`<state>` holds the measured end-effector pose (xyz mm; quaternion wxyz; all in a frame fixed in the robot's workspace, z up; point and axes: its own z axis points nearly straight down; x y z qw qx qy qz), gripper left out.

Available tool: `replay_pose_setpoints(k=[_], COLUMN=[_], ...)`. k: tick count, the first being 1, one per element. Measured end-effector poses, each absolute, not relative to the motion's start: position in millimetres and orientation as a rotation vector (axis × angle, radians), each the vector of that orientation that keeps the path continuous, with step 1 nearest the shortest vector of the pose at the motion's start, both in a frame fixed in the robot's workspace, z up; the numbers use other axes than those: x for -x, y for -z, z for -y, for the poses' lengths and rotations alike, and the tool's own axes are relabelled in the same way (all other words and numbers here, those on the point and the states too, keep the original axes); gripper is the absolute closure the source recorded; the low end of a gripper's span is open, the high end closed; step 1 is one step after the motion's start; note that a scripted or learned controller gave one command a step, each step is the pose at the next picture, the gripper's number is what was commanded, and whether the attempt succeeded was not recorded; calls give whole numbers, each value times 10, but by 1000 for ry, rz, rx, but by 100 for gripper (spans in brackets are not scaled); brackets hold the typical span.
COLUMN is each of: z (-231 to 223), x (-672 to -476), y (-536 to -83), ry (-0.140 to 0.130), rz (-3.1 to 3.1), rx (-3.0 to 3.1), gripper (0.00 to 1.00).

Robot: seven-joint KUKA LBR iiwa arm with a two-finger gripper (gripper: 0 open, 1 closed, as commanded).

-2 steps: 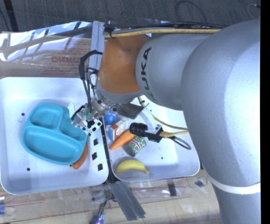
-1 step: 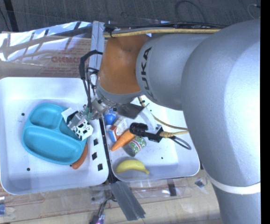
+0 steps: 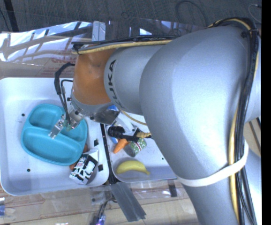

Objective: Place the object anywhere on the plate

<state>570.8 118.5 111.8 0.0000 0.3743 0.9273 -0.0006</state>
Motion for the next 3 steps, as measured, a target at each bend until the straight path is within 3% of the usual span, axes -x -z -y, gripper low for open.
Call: replay_pose_setpoints(k=[1, 2, 3], z=[-1881, -2097, -2100], x=[-4809, -4759, -4764], y=[-941, -1306, -1385], ry=[-7, 5, 9], rz=[-2879, -2685, -2690], rx=[-1236, -1634, -1630], gripper=[0, 0, 100])
